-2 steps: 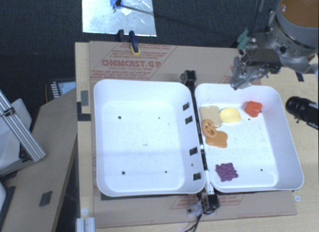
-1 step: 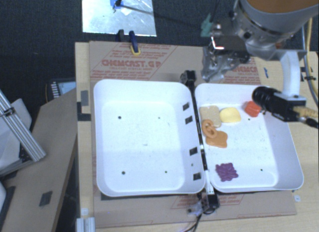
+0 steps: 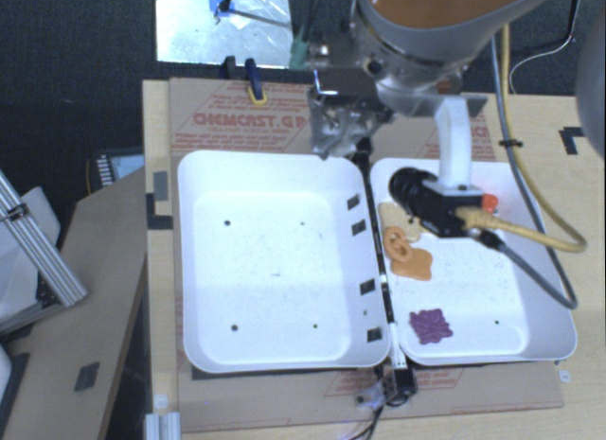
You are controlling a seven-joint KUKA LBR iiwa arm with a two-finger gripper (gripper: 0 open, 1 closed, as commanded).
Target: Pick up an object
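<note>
In the right bin (image 3: 530, 334) lie an orange, pretzel-shaped flat piece (image 3: 407, 254) near the left wall and a small purple lump (image 3: 431, 325) toward the front. My gripper (image 3: 336, 133) hangs under the big grey and orange wrist, over the back rim of the left bin (image 3: 275, 268) near the divider between the bins. It is well apart from both objects, up and to their left. I see nothing held in it.
A black part with an orange tip (image 3: 437, 203), a white post (image 3: 453, 145) and a yellow cable (image 3: 530, 232) reach across the back of the right bin. Blue and yellow clamps (image 3: 254, 83) sit on the cardboard behind the left bin.
</note>
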